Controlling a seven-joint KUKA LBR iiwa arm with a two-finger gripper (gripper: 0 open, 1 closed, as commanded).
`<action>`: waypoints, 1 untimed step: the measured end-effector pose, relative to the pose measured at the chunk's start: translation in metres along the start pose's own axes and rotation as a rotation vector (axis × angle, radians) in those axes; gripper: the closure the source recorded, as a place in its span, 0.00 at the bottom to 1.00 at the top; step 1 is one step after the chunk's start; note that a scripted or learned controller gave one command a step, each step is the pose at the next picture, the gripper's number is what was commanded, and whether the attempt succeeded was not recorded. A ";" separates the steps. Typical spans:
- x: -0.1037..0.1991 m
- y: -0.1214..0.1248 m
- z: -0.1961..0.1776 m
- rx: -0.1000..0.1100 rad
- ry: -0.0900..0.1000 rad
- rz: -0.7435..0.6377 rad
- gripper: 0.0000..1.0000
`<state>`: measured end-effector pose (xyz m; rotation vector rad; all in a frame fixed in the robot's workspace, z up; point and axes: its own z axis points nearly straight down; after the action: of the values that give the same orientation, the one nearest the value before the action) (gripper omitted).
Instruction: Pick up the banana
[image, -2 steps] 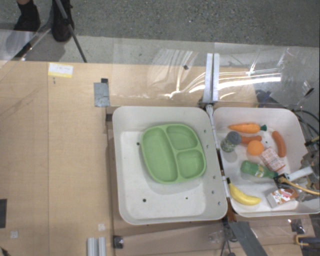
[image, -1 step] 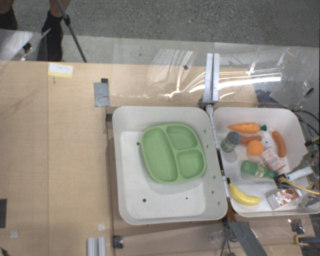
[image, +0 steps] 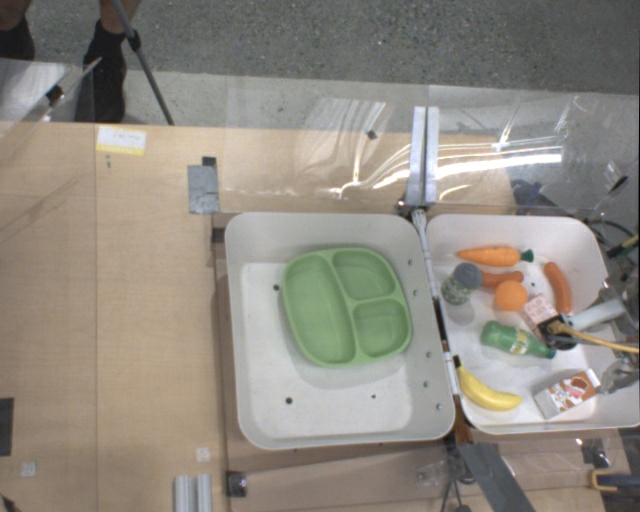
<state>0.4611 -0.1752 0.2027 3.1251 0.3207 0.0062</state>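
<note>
We count two white bins: the left bin (image: 250, 400) and the right bin (image: 480, 236). The left one carries one green divided plate (image: 345, 305). In the right we count one banana (image: 486, 391) at six o'clock, one carrot (image: 490, 256) at twelve, one orange (image: 510, 295), one green bottle (image: 515, 340), one sausage (image: 558, 287), one grey can (image: 460, 283) and one small carton (image: 567, 392).

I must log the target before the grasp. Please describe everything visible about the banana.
The banana is yellow, smooth and glossy, probably a plastic toy, curved like a crescent with a darker tip at its upper left end. It lies flat on the floor of the right bin, near the front left corner, close to the left wall. It looks whole, and nothing rests on it. The small carton lies just to its right.
</note>
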 end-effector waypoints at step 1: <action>-0.009 0.059 -0.131 -0.003 0.001 -0.190 0.00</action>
<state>0.4638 -0.2353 0.3334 3.0773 0.6151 0.0074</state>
